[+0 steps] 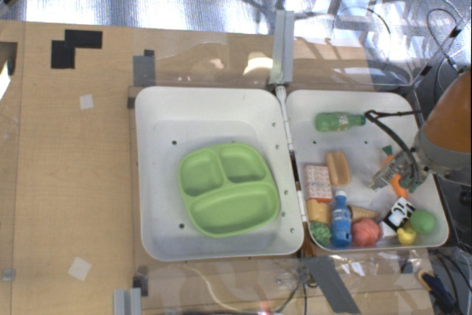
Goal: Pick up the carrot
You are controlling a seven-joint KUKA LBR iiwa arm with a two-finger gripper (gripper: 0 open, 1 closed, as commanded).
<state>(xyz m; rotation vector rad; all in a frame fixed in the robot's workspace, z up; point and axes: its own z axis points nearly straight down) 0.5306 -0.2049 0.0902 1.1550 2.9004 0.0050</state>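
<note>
I see the wooden bench (66,181) carrying two white bins: the left bin (158,158) bears a green tray (228,188), the right bin (354,103) a clutter of toy food. The gripper (394,175) sits low at that bin's right side, pinching the orange carrot (399,183). I'd lift straight, slowly, clear of the black-and-white block (399,214).

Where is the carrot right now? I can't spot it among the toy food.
In the camera view, the carrot lies in the right bin, near its right wall, right at the gripper and just above the black-and-white block.
</note>
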